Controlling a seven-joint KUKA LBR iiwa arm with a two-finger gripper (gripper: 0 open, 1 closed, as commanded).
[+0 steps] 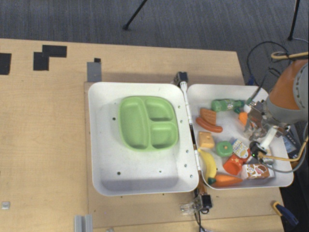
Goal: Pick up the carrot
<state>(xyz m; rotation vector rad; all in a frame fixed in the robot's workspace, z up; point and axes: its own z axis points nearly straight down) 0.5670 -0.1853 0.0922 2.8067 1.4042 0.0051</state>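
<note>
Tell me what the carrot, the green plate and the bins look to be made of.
Carrot: probably moulded plastic, smooth, evenly orange, like toy food. Green plate: likely matte plastic, one flat colour, soft rounded dividers. Bins: seemingly thin white plastic or coated metal, slightly glossy, rounded corners; cannot tell which.

You see a light wooden counter [43, 139] carrying two white bins side by side: the left bin [104, 178], the right bin [285, 180].

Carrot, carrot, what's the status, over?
Gripper over right bin, nothing seen held. Carrot at near edge, untouched. Banana beside it.
</note>
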